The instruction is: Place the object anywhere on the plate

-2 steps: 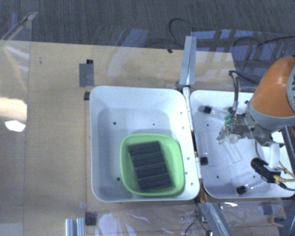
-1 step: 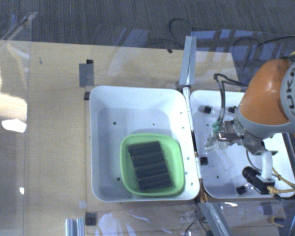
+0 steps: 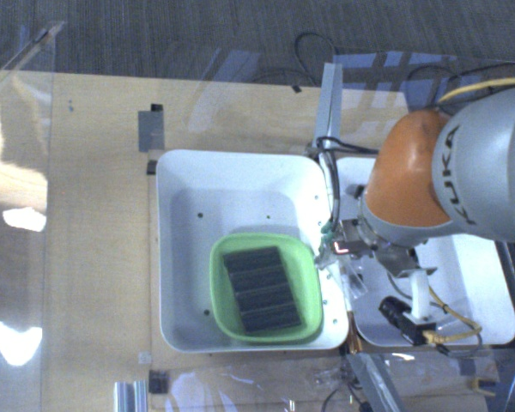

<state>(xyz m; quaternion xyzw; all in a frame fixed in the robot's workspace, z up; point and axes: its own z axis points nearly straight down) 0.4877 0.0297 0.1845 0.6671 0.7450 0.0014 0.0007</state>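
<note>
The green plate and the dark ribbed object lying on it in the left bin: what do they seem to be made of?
The green plate looks like moulded plastic, going by its uniform colour, rounded corners and soft sheen on the raised rim. The dark ribbed object looks matte, perhaps rubber or foam, with parallel ridges and no glare; the view leaves its material open.

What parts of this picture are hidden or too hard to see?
- The gripper: in the camera view, the arm's orange band covers most of it, so its fingers cannot be made out.
- The right bin: the arm hides much of its floor.
- The dark ridged object on the green plate: too small and blurred to name.
- The black item on the wrist cables: too small to identify.
</note>
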